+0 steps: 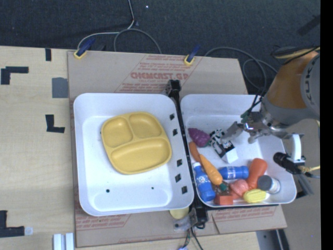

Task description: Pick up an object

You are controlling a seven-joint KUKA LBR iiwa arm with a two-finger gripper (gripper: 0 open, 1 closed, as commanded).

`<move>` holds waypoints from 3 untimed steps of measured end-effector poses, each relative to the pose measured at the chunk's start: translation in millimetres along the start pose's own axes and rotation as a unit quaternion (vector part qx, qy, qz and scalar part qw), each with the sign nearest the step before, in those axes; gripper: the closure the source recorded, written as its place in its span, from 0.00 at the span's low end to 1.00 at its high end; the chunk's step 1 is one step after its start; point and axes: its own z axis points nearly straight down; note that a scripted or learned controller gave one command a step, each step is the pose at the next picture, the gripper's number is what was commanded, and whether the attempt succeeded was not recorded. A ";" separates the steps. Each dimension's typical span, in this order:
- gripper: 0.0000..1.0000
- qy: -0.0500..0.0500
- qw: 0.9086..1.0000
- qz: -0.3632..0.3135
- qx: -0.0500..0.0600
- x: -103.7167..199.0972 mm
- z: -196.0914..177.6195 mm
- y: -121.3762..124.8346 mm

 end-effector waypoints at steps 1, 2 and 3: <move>0.00 -0.001 1.000 0.000 0.000 15.4 50.1 3.9; 1.00 -0.001 1.000 0.000 -0.002 14.8 37.2 5.1; 1.00 0.000 1.000 -0.007 -0.012 131.9 -101.1 52.9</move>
